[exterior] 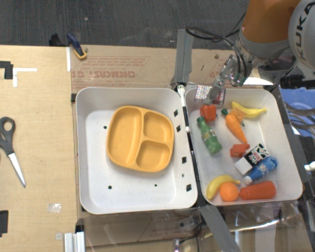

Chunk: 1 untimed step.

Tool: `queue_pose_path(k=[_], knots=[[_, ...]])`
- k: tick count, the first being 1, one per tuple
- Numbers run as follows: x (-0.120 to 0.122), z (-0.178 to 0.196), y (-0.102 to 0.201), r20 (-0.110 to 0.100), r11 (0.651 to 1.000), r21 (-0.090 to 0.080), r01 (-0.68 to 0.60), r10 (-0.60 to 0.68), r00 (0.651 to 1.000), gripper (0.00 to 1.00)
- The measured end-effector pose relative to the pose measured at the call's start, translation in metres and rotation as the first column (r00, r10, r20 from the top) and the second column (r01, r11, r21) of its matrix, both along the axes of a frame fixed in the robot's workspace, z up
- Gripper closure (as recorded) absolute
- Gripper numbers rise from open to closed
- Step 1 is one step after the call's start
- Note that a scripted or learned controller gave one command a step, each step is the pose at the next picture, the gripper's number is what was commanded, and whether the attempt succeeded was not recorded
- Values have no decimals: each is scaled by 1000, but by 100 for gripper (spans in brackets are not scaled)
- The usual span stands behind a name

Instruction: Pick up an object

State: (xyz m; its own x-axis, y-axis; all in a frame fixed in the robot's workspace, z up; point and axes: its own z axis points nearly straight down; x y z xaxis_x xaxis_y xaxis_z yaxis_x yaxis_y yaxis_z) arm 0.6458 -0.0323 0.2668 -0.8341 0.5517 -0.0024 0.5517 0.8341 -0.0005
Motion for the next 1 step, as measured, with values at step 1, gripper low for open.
queue_pose_path(k=[1], knots=[[-112,2,51,-2,1000,1,-11,11,1000,100]])
